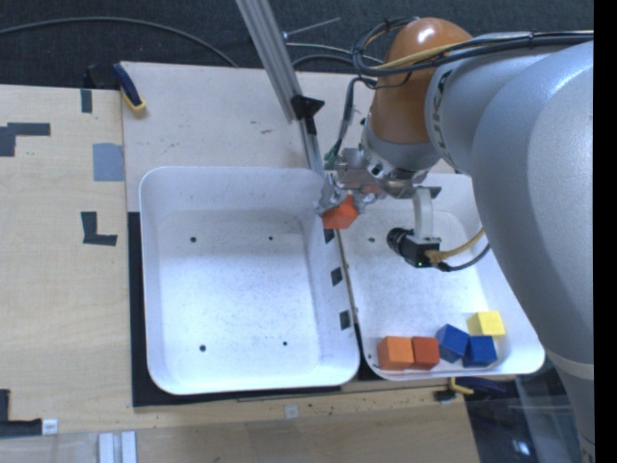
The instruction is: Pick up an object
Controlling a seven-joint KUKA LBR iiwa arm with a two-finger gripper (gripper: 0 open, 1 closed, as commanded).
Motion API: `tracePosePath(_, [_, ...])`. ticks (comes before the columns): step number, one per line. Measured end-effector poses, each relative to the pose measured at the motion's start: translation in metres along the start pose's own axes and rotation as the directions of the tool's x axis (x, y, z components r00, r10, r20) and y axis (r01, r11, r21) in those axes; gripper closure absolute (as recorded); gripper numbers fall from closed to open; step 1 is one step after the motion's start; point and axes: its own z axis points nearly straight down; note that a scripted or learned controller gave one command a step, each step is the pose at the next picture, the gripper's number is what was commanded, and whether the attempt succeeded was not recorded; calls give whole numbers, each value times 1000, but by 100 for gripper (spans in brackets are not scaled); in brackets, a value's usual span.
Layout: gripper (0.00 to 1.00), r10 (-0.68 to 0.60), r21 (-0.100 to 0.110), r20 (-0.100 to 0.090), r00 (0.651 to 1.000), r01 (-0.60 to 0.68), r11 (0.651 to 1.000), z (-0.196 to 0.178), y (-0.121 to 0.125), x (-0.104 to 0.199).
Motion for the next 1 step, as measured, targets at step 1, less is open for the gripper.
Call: tracePosePath(1, [100, -4, 7, -2, 1000, 4, 1000, 0, -47, 44])
